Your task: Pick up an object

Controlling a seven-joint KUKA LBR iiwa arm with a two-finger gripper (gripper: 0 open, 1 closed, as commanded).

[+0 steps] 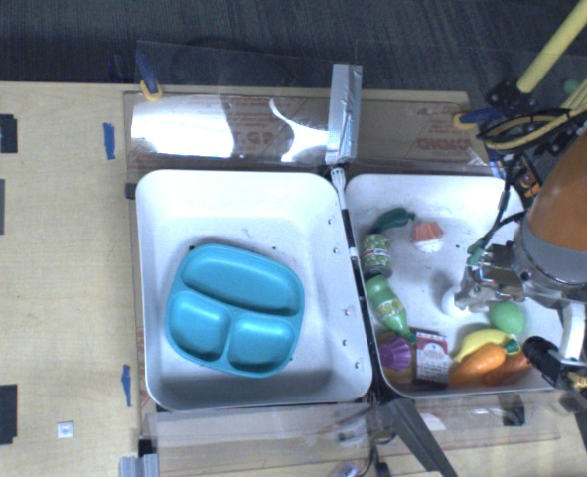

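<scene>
The arm's gripper [477, 288] is hovering low in the right bin [452, 192], seemingly choosing a target; whether it is open or closed cannot be told from this slant. Nearest are lying a green ball [509, 317], banana [480, 342] and carrot [487, 362]; a clean descent onto one is needed. Bottles [385, 304] are crowding the left wall. A blue tray [235, 308] is occupying the left bin [164, 202].
</scene>
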